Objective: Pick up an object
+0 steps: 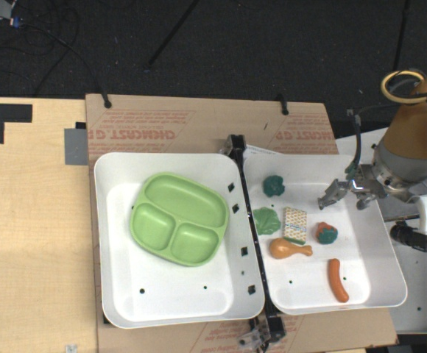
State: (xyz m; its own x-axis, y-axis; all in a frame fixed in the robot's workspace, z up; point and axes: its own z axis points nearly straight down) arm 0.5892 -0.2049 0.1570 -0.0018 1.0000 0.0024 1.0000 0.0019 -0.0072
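The right bin (379, 271) holds several small toys. A dark green round piece (274, 186) lies near its back. A green leafy piece (266, 220), a patterned little box (295, 224) and an orange-and-teal ball (326, 233) sit in the middle. A tan drumstick (291, 249) and an orange sausage (338, 279) lie nearer the front. My gripper (347, 198) hovers over the bin's right part, up and to the right of the ball. It is open, with nothing between its fingers.
The left bin (118, 285) carries a light green divided plate (179, 218). A black divider (249, 226) runs between the bins. Cardboard (199, 127) lies under and behind both. The arm's grey body with its orange band (406, 134) stands over the right bin's far right edge.
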